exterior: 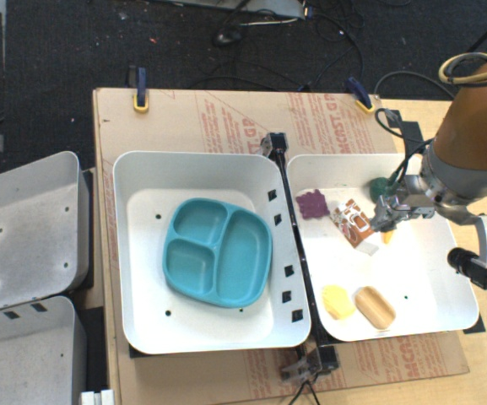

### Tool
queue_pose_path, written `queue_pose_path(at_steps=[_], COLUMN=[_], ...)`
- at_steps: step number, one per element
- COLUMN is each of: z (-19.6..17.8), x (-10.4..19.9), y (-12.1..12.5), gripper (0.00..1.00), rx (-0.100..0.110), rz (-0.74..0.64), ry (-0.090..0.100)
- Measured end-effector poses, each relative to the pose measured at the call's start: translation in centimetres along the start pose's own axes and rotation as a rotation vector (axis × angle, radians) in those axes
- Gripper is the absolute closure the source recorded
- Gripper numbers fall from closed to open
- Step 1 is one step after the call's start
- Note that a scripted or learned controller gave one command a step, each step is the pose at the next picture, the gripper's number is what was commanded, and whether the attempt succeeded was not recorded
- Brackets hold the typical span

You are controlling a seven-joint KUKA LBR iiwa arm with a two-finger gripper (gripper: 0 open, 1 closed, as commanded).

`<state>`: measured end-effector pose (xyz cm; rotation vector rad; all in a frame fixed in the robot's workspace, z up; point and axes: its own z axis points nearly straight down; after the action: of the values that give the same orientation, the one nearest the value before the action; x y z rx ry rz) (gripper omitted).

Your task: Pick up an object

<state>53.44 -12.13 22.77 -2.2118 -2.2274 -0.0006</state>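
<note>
My gripper (386,216) hangs low over the right bin (446,310), near its back right part. Its tip is just right of a brown and white packet (352,222) and seems to touch the packet's edge. A small yellow-orange piece (386,237) lies just under the tip. Behind the gripper, a dark green object (381,186) is partly hidden. A purple object (311,203) lies left of the packet. Near the bin's front lie a yellow piece (337,301) and a tan bread-like piece (376,307).
The left bin (142,310) holds a teal divided plate (219,252). A black divider with clamps (292,251) runs between the bins. The arm's grey and orange body (475,142) looms over the right bin's far right side. White bin lids (24,226) lie at far left.
</note>
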Motion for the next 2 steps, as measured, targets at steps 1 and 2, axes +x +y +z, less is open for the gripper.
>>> queue_pose_path(at_steps=[1, 2], z=[1.0, -0.2], x=[5.4, 10.7], y=[-0.2, -0.4], gripper=[1.0, 1.0], rx=[0.0, -0.003], rz=[-0.001, -0.001], ry=[0.0, 0.0])
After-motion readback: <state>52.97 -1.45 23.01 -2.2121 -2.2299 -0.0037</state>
